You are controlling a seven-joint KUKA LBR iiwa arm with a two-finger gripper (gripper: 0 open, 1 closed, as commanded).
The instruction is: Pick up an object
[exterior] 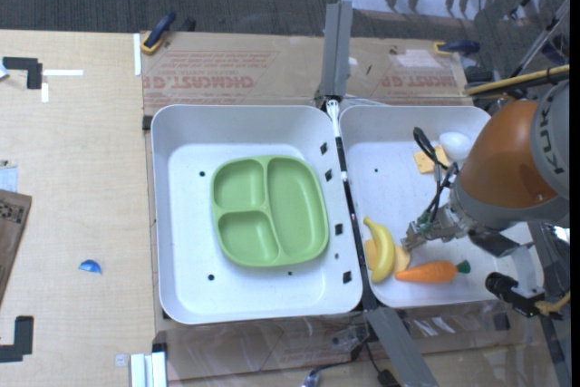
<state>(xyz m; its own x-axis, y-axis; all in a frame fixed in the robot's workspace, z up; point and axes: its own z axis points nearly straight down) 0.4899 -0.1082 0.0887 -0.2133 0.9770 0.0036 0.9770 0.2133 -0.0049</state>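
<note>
In the right bin, a yellow banana lies by the left wall. Just below it, near the front edge, is an orange carrot with a green tip. My gripper hangs low over the bin floor, just right of the banana and above the carrot. I see nothing held in it. The arm's orange band covers the bin's right side. A small yellow piece, a white rounded object and a dark thin item sit at the back of the bin.
The left bin holds a green divided plate. A metal divider runs between the bins. Cardboard lies behind them. A wooden bench top extends to the left, with a small blue item on it.
</note>
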